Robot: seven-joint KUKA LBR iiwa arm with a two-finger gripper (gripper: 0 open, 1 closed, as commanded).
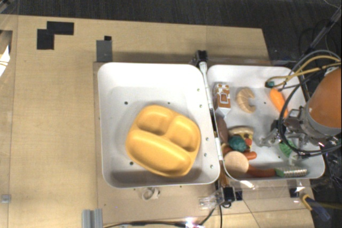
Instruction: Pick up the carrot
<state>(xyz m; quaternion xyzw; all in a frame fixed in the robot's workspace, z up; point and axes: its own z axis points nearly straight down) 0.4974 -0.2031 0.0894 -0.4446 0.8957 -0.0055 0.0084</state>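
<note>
Leftmost, black tape patches [54,33] lie on the tan bench [48,131], well apart from the two bins. Next comes the left bin [115,88], a shallow white tray that bears one large yellow lumpy thing, like a loaf or a bell pepper [163,140], lying nearer the front wall. A narrow divider rail [209,109] runs between the bins. Just past it, the right bin [240,73] holds several small play foods: a brown and white packet [222,96] against the left wall, a pale croissant-like piece [246,100] beside it, and lower down a teal and red cluster [239,142] with a round peach-coloured ball [235,162] in front. A reddish sausage shape [263,172] lies along the front wall, with a small grey ridged piece [292,172] at its right end. The carrot [277,99] lies in the back right part of this bin, orange with a green top pointing toward the back wall, partly crossed by dark cables. The gripper [278,139] hangs low over the bin's right side, nearer the front than the carrot and not touching it; something green [285,150] shows just below it. Whether its parts are spread or together cannot be told, since cables and metal clutter hide them. Farthest right sits the arm's orange band [326,101].
</note>
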